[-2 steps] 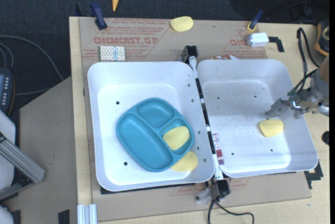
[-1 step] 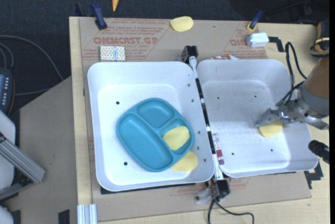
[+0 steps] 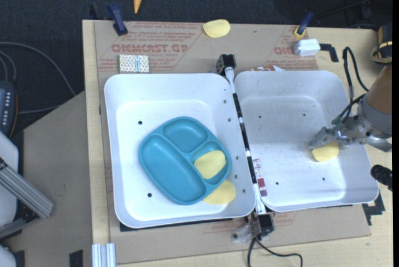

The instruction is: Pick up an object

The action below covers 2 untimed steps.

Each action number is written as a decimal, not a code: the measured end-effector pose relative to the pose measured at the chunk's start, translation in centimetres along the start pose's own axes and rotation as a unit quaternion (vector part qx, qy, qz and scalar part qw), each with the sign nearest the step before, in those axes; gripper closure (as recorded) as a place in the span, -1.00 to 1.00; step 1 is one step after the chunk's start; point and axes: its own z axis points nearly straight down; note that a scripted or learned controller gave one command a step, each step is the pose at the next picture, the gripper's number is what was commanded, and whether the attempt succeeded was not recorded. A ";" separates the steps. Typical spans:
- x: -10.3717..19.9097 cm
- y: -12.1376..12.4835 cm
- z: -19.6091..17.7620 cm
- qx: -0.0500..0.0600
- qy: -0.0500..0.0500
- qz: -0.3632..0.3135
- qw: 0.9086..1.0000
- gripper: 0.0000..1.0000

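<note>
**Jaws poised over a yellow piece in the right bin**

The small, flattish pale-yellow object [image 3: 325, 153] lies on the floor of the right shallow white bin [image 3: 280, 97], toward that bin's right side and well clear of its walls. It is a rounded lump, slightly longer side to side than front to back. The jaws [image 3: 332, 136] sit just above and behind it, at its upper edge, seeming to touch or nearly touch it; the grey metal prongs look splayed apart on either side rather than clamped, and nothing is visibly held between them. By my judgement the coming move turns on this: the piece lies just below and slightly left of the jaws, so a short descent should straddle it.

Outward, the left shallow white bin [image 3: 124, 97] holds a blue divided plastic plate [image 3: 171, 163] with a yellow piece [image 3: 211, 163] in one compartment and another yellow piece [image 3: 219, 193] tucked at the plate's lower edge. One more yellow piece [image 3: 216, 28] rests on the brown surface [image 3: 168, 41] behind the bins.
</note>
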 end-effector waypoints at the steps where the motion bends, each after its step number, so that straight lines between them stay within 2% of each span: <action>1: 7.5 -0.5 -12.7 -0.001 -0.002 0.000 1.000 1.00; 2: 13.5 -1.8 -11.0 0.000 -0.001 0.000 1.000 1.00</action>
